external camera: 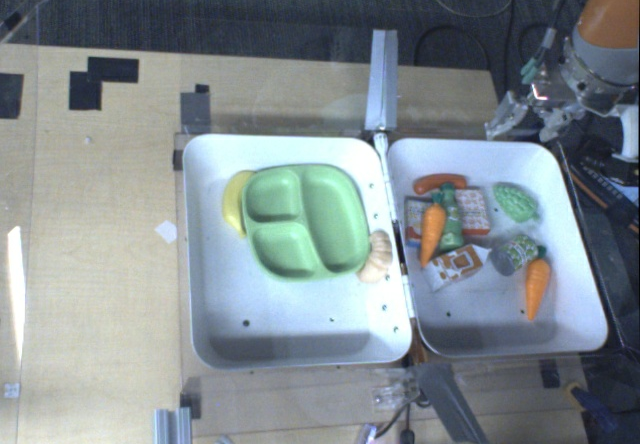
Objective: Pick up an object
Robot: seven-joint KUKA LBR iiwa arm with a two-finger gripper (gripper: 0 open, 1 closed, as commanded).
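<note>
You see the shallow white right-hand bin [575, 232] holding small toys; the gripper [520, 117] hangs past its far edge, empty, jaws spread. The orange plastic carrot [432, 232] lies left of the bin's centre, nearer you than the gripper, its long axis running near-to-far.

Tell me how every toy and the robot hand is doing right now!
Gripper: above the right bin's far edge, nothing between its fingers.
Green plate: lying flat in the left bin, right side up.
Yellow thing: partly tucked under the plate.
Shell: touching the plate's corner.
Left carrot: lying on the packets.
Right carrot: lying flat, tip down.
Can: on its side.
Sausage: lying flat.
</note>
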